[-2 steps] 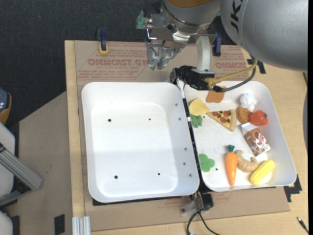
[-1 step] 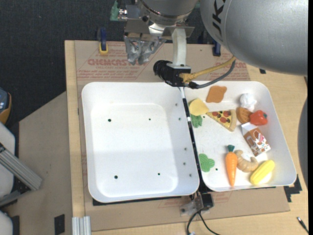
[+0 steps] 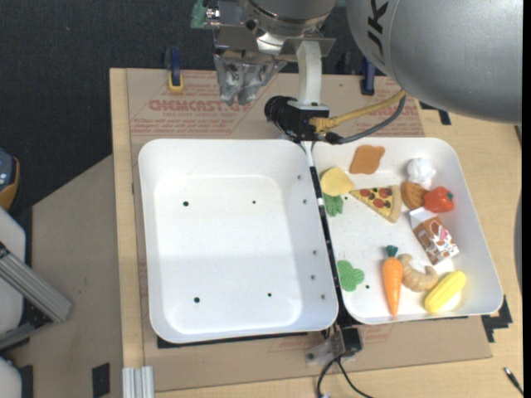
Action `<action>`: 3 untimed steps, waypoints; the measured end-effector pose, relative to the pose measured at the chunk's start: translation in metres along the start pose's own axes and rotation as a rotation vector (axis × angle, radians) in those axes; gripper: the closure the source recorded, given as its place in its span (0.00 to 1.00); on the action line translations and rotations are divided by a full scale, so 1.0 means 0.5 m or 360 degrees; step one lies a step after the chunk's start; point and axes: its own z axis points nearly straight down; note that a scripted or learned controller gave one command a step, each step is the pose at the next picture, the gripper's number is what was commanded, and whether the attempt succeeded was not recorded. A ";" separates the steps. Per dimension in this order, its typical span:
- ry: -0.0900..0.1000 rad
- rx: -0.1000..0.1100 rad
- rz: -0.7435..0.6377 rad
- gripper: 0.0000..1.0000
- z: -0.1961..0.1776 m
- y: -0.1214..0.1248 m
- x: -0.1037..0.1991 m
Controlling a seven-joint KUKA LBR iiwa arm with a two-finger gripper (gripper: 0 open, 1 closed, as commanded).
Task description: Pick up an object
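- The grey two-finger gripper [image 3: 243, 81] hangs above the cardboard beyond the left white bin [image 3: 166, 247]; fingers look nearly together, nothing between them.
- Toy foods, including an orange plastic carrot [image 3: 392, 284], lie in the right white bin [image 3: 477, 247].

Robotics lab, test-rig setup. Big grey industrial arm [image 3: 448, 40] w/ orange band looms in at 1 o'clock. Worktop is a cardboard sheet [image 3: 207, 98] held by blue clamps [image 3: 174, 69] at 12, w/ two shallow white bins [image 3: 158, 247] side by side at centre. Right bin holds plastic toy food [image 3: 390, 284], i.e. test props. Loose cables [image 3: 373, 110] at 12 and 6, aluminium framing [image 3: 33, 284] at 8.
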 end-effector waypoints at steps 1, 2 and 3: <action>0.0001 -0.0004 -0.0002 1.00 -0.021 0.001 0.002; 0.0002 -0.0008 -0.0005 1.00 -0.042 0.001 0.004; 0.0003 -0.0013 -0.0008 1.00 -0.063 0.001 0.005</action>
